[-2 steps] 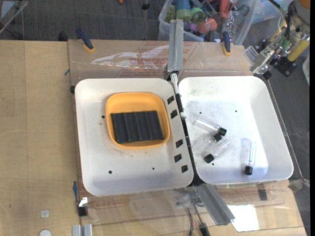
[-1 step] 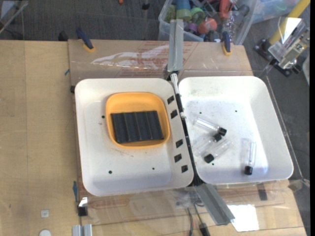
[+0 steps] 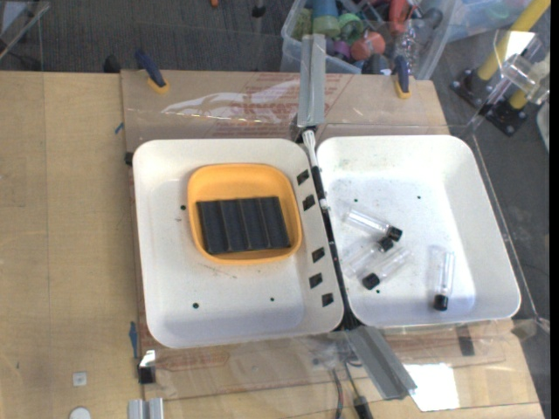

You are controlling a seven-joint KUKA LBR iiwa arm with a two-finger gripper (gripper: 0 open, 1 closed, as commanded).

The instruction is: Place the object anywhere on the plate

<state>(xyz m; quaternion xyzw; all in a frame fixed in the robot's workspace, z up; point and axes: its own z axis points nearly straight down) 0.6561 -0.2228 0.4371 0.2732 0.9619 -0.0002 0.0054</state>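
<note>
Obs.: two white bins side by side on the bench. The left bin (image 3: 157, 234) carries the orange plate (image 3: 240, 175), set toward its far edge and roughly centred left to right. A dark ribbed block (image 3: 243, 225) lies flat on the plate and covers most of its floor, leaving bare rim all round. The right bin (image 3: 489, 190) holds small clear vials with black caps. A loose cluster (image 3: 367, 223) lies near the bin's left wall, some of them touching or crossing. One lone vial (image 3: 443, 269) lies apart toward the near right corner, cap pointing at the near edge. I take the vials to be the candidates for "the object", none yet on the plate. Gripper: I cannot tell from where I stand whether it is open or closed. Judgement on the step: pick not begun. The lone vial looks the better target, with free floor on both long sides for the fingers. Close across its short axis, near mid-length, since a clear round tube will likely roll or squirt out if pinched at an end. The cluster risks a double grab. For release, come in low over the block or the plate's bare rim so the vial does not bounce or roll off into the bin.
</note>
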